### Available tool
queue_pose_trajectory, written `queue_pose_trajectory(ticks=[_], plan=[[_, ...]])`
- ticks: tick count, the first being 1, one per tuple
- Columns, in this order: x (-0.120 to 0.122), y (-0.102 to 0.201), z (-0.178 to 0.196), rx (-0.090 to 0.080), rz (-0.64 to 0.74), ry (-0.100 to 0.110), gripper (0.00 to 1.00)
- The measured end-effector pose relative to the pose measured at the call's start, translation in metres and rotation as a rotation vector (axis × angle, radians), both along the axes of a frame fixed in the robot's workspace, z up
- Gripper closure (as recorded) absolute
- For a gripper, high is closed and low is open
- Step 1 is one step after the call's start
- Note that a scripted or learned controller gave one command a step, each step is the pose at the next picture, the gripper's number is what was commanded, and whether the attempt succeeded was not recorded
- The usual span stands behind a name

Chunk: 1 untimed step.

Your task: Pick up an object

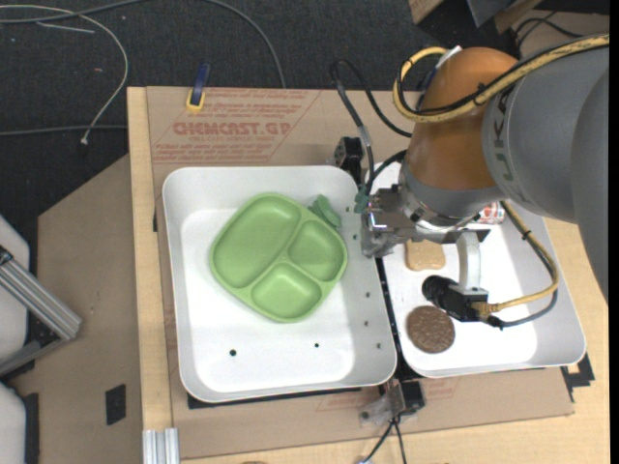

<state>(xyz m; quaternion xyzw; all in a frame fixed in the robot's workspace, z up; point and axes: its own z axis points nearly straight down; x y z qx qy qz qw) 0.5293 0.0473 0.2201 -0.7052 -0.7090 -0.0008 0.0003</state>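
Note:
My gripper hangs low over the near-left part of the right bin, under the orange wrist band. Just below it a tan flat piece lies on the bin floor, partly covered by the gripper. A brown round disc lies further toward the front of that bin. A black part with a yellow cable sits between the two; I cannot tell whether it belongs to the arm. A green divided plate lies in the left bin. The arm hides the back of the right bin.
A small dark green item rests against the plate's far right edge. A red and white thing peeks out beside the arm. The ridge between the two bins runs just left of the gripper. Cables trail behind the bins.

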Motion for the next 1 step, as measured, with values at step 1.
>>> queue_pose_trajectory(ticks=[1], plan=[[0.0007, 0.0440, 0.0054, 0.000, 0.000, 0.000, 1.00]])
